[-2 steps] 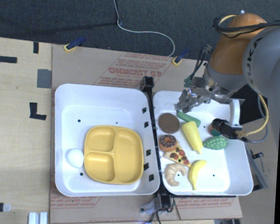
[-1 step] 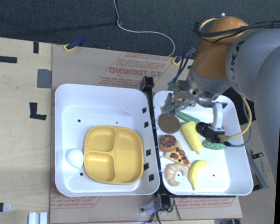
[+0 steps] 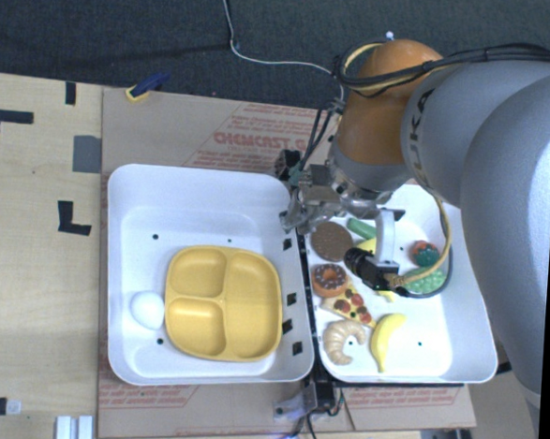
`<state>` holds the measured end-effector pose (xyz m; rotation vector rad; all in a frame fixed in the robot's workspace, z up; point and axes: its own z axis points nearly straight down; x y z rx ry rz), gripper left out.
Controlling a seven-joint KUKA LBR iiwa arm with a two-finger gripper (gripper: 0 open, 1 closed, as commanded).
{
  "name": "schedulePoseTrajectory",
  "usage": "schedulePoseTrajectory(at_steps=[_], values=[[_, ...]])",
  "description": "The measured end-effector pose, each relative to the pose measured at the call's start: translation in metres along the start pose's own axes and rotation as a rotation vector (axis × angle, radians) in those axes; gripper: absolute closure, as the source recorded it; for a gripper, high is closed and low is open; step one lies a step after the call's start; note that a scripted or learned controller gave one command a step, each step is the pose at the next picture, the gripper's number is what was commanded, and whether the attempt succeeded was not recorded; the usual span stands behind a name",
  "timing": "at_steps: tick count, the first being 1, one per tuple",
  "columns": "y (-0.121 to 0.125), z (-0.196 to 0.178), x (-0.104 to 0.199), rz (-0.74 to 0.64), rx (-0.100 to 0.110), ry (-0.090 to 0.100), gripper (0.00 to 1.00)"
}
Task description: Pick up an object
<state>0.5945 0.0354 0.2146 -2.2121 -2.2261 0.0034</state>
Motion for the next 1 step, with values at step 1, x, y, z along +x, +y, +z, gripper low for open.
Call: schedulePoseTrajectory(at_steps=[1], values=[[-0.0188, -0.0201, 0.0438, 0.000, -0.002, 0.001, 1.00]])
